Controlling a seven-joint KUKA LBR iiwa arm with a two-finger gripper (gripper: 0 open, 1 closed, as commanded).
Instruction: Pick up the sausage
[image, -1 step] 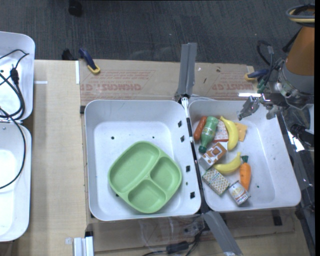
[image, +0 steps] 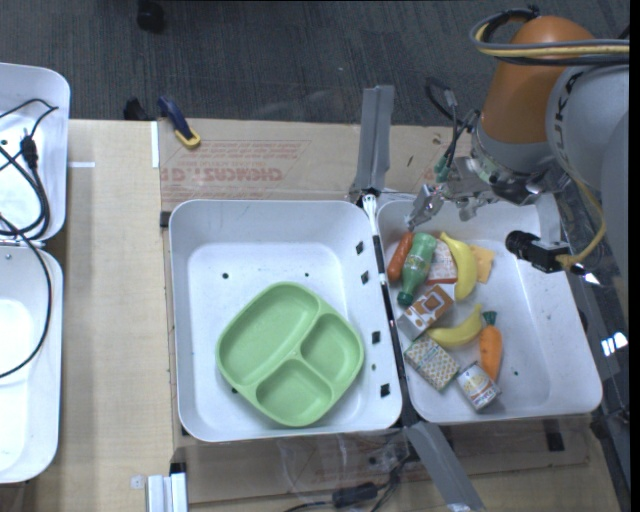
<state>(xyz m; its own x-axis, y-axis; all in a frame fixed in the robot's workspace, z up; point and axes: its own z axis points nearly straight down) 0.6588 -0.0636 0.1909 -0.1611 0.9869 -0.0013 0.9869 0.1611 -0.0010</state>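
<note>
The sausage (image: 400, 258), a short orange-red link, lies against the left wall of the right bin (image: 545, 400), beside a green bottle (image: 417, 266). My gripper (image: 445, 205) hangs over the far left corner of that bin, just above and to the right of the sausage. Its fingers stand open with nothing between them. The arm's orange band and grey wrist rise behind it at the upper right.
The right bin also holds two bananas (image: 462, 262) (image: 457, 330), a carrot (image: 490, 350), a small box (image: 428, 308), a patterned packet (image: 432, 362) and a can (image: 477, 386). A green divided plate (image: 290, 352) lies in the left bin (image: 200, 300).
</note>
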